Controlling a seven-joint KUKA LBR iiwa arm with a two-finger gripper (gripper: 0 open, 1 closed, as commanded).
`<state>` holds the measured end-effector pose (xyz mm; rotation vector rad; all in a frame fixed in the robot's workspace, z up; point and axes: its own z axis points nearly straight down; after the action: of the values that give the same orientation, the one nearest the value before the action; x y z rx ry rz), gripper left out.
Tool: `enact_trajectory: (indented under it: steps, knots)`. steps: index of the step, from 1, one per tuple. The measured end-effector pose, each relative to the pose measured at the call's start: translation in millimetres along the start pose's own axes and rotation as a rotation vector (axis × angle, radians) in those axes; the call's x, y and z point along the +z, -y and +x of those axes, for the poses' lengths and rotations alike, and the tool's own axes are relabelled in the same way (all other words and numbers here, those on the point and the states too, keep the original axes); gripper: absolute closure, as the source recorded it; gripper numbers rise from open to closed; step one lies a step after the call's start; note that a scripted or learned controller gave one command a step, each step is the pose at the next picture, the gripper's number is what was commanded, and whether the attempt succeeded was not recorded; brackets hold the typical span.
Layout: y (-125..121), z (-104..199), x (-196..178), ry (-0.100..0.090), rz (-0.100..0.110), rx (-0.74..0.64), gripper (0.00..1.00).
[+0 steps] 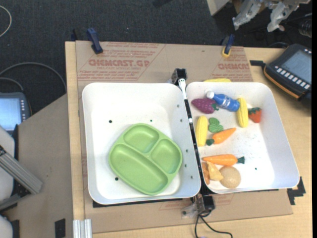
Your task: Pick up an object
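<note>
Your gripper hangs open, empty — the toys well below it sit crowded, so you risk a glancing miss.

The fingers are hanging past the worktop's far edge, well apart from both bins. The right bin is lying closest to them. In it the bottle and grapes are sitting nearest the fingers, two carrots farther off, and the potato farthest. The left bin is lying farther away still, holding a divided plate in its half away from the fingers.
</note>
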<state>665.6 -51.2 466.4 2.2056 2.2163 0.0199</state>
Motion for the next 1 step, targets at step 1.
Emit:
enact_trajectory:
  steps: [1]
  knots:
    - [-2.5, 21.1, -75.3, -0.001, 0.006, 0.001, 0.00]
